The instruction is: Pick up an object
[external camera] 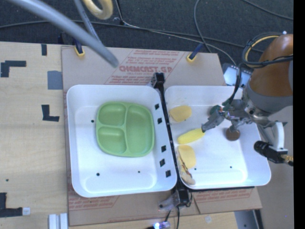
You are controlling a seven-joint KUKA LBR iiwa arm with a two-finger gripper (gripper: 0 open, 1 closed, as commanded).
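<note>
The right bin [238, 173] holds several yellow pieces. A rounded one [180, 112] lies near the divider, a long one [190, 136] lies in the middle, and a third [187, 156] sits by the front left with a brownish piece [187, 176] beside it. My gripper [213, 119] hangs low over the right bin, just right of the long yellow piece and close to its end. I cannot see whether it touches the piece. A small brown round thing [232, 135] sits below the wrist. A green divided plate [126, 129] lies in the left bin [81, 175].
The grey arm with its orange band [279, 49] reaches in over the right bin's right rim. A black divider [163, 128] with clips separates the bins. Cables cross the dark floor at the back, and a grey tube [57, 15] slants across the top left.
</note>
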